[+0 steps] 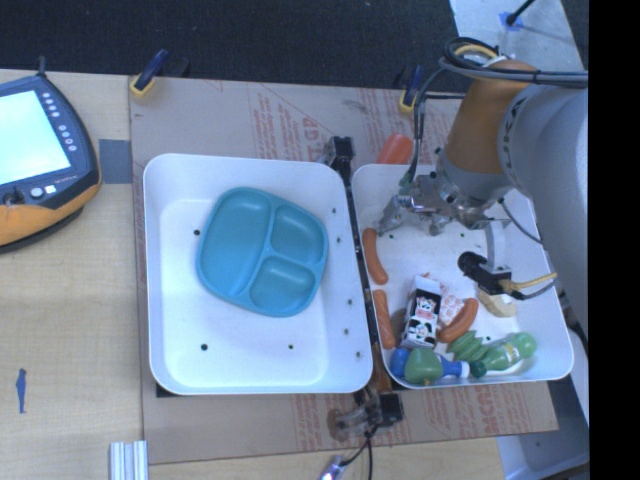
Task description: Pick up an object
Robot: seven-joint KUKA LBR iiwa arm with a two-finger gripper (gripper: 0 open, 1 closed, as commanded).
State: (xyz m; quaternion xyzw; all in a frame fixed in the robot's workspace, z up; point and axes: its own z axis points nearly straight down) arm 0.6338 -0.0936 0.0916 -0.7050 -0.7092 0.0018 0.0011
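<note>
My gripper (432,211) hangs over the back part of the right bin (545,268), under the grey wrist with its orange band. No object shows in its grasp. Just left of it a reddish sausage (374,256) lies along the bin's left wall. A second sausage (383,318) lies further forward. Near the front stand a cow-patterned milk carton (425,313), a third sausage (460,320), a green bottle (500,353) and a green and blue toy (422,366). The left bin (170,338) holds a blue divided plate (263,251).
An orange object (395,149) lies outside the right bin, behind its back-left corner. A tablet with an orange case (40,163) sits at the bench's left edge. Clamps (148,74) grip the back of the board.
</note>
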